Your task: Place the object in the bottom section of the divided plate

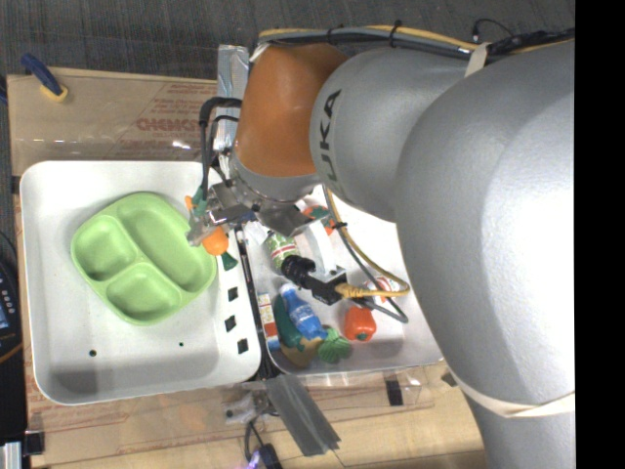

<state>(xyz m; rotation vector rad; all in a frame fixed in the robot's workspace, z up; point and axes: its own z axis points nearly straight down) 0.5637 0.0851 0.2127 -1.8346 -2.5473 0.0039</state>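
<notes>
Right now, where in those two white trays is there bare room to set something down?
The left bin has bare floor below the green divided plate, toward its near edge, plus a strip along its left wall. The plate's three sections look bare too. The right bin is crowded: toys are piled under the arm.

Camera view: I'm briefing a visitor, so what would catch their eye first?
The huge grey arm with its orange band fills the right side, covering much of the right white bin. In the left white bin sits a lime-green divided plastic plate. A small orange object shows at the plate's right rim.
</notes>
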